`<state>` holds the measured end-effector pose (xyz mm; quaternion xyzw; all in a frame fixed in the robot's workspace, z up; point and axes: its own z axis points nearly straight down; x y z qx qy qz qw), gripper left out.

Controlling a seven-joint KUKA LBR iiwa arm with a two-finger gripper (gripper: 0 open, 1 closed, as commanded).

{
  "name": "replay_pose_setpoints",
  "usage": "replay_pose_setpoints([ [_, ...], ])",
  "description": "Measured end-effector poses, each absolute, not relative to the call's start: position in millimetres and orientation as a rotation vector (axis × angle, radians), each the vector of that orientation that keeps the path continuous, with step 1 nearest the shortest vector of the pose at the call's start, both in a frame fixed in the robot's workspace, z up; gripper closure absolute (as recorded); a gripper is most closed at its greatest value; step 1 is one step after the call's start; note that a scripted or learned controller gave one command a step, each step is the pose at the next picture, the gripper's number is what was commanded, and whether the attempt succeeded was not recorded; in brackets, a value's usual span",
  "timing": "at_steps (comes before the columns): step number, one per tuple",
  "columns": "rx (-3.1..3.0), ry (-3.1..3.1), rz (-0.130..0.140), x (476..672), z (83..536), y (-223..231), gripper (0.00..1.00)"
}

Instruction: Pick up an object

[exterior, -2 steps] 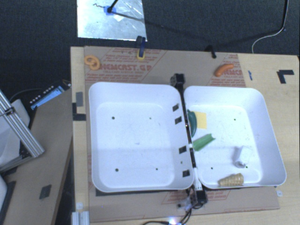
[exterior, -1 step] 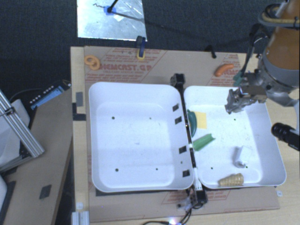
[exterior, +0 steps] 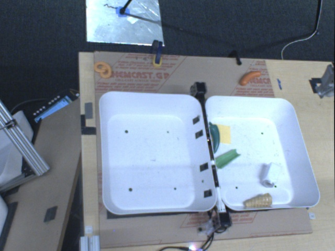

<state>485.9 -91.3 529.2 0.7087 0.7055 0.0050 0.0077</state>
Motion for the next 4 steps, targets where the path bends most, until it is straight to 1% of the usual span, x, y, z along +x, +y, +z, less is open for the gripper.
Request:
replay_pose_setpoints([
  [1, 2.224, 2.208, 0.001, 485.7, 536, -183, 1.0],
  [2, 2.208, 2.239, 0.0, 486.8, 477, -71, 1.0],
  [3, 2.218, 2.211, 0.007, 486.4, 539, -126, 1.0],
  [4, 2.224, 2.211, 0.0, 485.8, 535, -211, 1.0],
])
